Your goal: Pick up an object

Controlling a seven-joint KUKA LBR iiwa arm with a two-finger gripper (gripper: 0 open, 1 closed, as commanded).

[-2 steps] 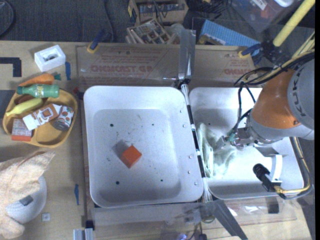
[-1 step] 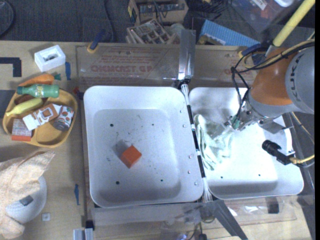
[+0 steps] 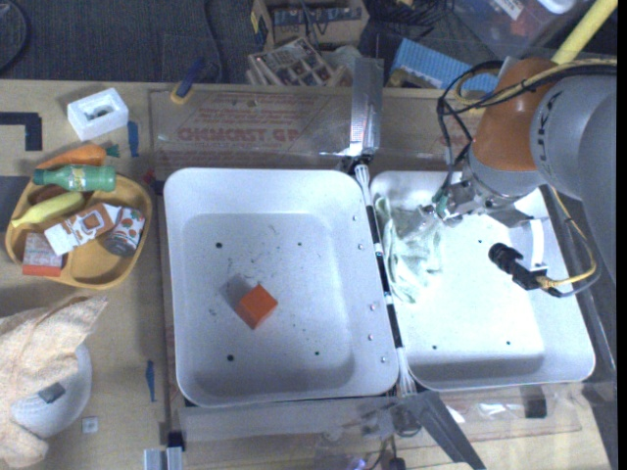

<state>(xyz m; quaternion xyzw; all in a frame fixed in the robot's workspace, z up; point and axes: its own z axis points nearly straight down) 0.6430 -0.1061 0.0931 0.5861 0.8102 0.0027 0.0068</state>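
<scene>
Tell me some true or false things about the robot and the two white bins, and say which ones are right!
1. An orange block lies in the left bin. True.
2. The gripper is over the left bin. False: it is over the right bin, near that bin's upper left corner.
3. Some clear, crinkly material lies in the right bin. True.
4. The orange block sits between the gripper's fingers. False: the block is in the other bin, apart from the gripper.
5. A yellow bowl with small items stands to the left of the bins. True.
</scene>
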